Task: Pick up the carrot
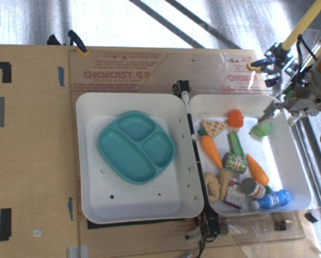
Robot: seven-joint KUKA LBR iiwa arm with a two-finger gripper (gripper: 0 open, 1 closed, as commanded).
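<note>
Carrot (210,150) w/ cheese wedge (213,127) above, green stick (235,143) beside, can (235,162) near

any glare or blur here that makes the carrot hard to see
Camera view: the carrot beside the divider is sharp and evenly lit; strong glare washes the right bin near its far wall and the streaked floor above the bench; the gripper looks slightly soft over a green toy.

A robot lab: cardboard-covered bench (31,144), two white bins (90,160), clamps (77,42).
</note>
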